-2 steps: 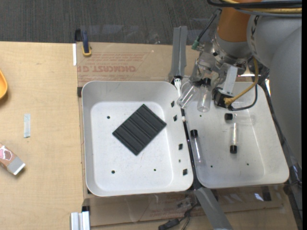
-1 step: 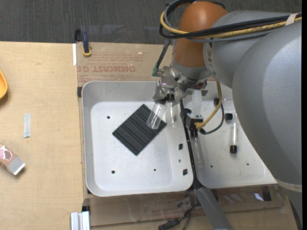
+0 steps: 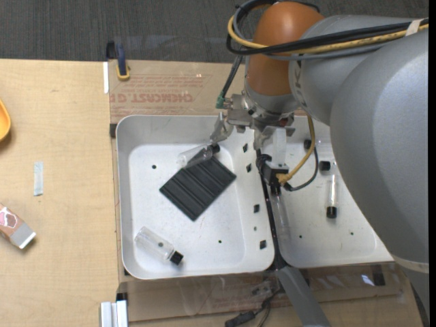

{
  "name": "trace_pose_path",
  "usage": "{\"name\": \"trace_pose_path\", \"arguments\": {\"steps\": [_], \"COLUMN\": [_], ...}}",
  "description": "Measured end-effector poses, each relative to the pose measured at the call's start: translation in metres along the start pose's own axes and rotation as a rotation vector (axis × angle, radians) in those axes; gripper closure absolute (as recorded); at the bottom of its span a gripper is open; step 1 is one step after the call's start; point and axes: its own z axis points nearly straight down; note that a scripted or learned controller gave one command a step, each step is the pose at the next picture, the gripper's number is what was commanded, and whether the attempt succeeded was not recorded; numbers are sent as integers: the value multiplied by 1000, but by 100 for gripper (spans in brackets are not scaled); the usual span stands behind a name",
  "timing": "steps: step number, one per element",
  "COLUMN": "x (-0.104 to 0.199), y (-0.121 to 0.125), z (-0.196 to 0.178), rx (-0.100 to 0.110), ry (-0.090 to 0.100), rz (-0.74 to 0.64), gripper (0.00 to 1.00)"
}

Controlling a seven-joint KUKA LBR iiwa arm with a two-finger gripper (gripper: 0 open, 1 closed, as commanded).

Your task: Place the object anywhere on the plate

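Observation:
A black ribbed plate (image 3: 198, 186) lies tilted in the middle of the left bin (image 3: 129, 182). At the plate's upper corner rests a small clear object (image 3: 191, 157), touching or overlapping the plate's edge. My gripper (image 3: 216, 142) hangs just right of and above that clear object, close to the bin's back right part. Whether it grips the object is hidden by the wrist.
A clear vial with a black cap (image 3: 157, 245) lies at the left bin's front left. A clear tube with a black end (image 3: 332, 196) lies in the right bin (image 3: 354, 244). The arm covers much of the right bin. Small items (image 3: 15, 227) lie on the bench at left.

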Motion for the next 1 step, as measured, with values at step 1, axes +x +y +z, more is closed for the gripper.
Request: {"name": "trace_pose_path", "arguments": {"steps": [1], "x": [-4], "y": [38], "z": [-64], "rx": [-7], "ry": [0], "rz": [-478], "gripper": [0]}}
